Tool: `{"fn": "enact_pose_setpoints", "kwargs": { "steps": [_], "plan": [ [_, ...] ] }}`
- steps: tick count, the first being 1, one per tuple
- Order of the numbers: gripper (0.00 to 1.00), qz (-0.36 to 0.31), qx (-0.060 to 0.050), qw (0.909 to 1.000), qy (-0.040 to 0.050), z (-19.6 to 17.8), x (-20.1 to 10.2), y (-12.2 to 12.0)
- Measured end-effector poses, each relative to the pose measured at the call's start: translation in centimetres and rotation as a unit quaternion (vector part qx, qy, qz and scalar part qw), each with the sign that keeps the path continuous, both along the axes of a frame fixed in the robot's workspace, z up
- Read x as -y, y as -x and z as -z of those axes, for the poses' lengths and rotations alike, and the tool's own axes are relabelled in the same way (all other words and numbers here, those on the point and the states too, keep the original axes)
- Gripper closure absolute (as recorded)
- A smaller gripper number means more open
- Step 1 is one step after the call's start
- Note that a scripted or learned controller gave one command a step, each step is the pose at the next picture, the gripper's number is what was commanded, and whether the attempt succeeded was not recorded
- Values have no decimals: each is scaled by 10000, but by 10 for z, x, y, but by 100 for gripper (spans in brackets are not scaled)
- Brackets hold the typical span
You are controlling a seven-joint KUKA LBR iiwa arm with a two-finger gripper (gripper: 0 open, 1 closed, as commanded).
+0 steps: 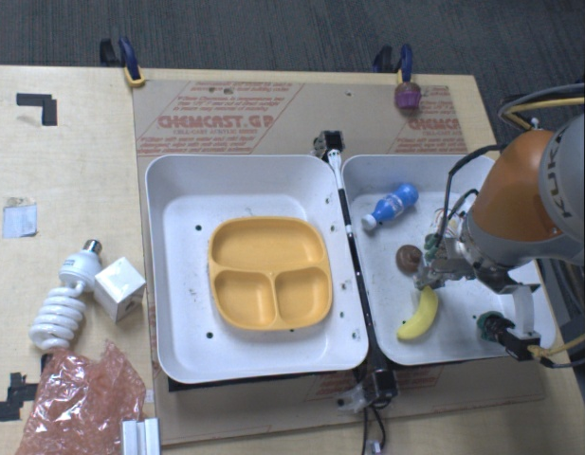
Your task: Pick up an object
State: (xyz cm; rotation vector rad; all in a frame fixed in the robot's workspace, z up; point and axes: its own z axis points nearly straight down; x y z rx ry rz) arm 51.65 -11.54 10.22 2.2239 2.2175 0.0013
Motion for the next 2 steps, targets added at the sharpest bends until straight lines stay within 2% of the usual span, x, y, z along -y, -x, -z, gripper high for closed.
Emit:
{"fn": "enact_pose_setpoints", "kwargs": {
  "steps": [1,2],
  "plan": [
    [100,-12,-2,10000,2,-90,-52,38],
    [100,-15,-2,10000,2,-110,-95,10]
  ]
}}
